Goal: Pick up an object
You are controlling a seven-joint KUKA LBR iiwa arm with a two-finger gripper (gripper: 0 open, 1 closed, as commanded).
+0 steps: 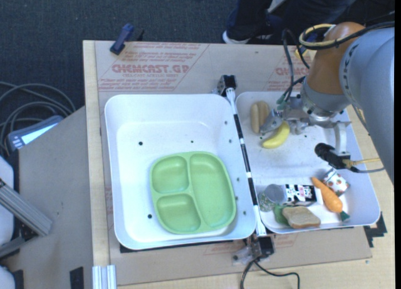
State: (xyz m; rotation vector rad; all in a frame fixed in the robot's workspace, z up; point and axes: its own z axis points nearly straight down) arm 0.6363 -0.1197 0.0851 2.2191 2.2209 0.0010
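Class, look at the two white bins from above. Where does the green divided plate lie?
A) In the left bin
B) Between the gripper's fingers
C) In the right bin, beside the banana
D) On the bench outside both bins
A: the green plate lies flat on the floor of the left bin, while the banana and the other small items are in the right bin.

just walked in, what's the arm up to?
The arm's hand is down in the right bin, at the banana beside a bread roll. Whether it has hold of the banana can't be told. A carrot, toast and other toy food lie at the bin's near end. The left bin holds a green tray.
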